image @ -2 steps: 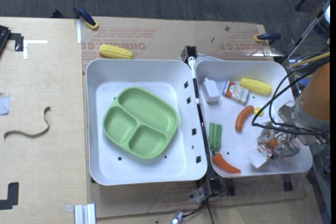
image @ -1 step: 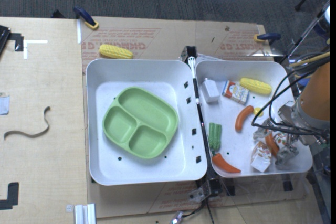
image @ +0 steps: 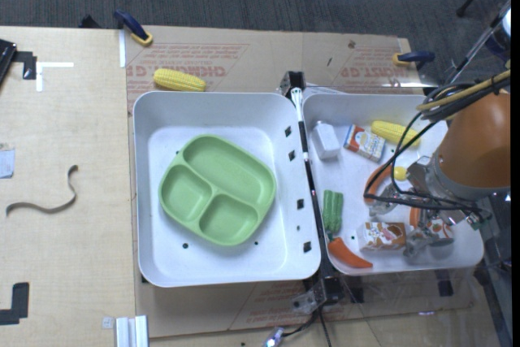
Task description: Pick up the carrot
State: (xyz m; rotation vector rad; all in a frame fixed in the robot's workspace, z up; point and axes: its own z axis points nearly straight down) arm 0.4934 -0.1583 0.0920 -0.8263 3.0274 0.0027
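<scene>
The carrot (image: pixel 349 255) lies at the right bin's (image: pixel 463 260) near-left corner, free of the gripper (image: pixel 422 236), which hangs low over the near edge; whether it is spread or pressed together cannot be told. A green divided plate (image: pixel 216 189) sits mid-left bin (image: pixel 154 256).

Orange band (image: pixel 481 144), grey wrist, looping black and yellow cables

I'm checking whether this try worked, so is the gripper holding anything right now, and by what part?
It cannot be told. The gripper sits low in the right bin, near a small packet, with its tips hidden. The carrot lies apart, at the bin's near left corner.
</scene>
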